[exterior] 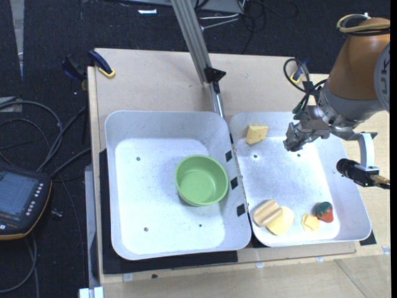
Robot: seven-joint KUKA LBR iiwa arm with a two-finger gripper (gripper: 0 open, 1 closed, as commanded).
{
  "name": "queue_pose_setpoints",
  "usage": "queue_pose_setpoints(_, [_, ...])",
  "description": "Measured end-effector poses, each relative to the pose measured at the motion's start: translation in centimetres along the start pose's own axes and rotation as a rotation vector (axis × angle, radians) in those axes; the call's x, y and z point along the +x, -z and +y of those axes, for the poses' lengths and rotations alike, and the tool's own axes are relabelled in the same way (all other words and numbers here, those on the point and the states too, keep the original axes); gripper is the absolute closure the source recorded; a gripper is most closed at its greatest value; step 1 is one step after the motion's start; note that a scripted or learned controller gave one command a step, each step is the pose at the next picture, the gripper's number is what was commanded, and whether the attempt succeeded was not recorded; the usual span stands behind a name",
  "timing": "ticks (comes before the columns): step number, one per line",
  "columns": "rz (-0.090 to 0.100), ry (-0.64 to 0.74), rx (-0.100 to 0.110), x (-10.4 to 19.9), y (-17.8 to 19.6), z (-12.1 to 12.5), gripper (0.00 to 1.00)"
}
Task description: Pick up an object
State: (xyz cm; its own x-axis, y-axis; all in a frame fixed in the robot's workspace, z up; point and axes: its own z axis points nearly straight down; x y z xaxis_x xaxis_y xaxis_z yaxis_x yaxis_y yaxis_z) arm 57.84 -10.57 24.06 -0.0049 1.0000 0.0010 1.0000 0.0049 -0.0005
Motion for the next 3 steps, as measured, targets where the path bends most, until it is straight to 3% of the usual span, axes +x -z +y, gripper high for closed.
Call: queue_pose_setpoints(3, [0.0, -0.001, 0.0, 15.1, -1.6, 2.9, 1.0])
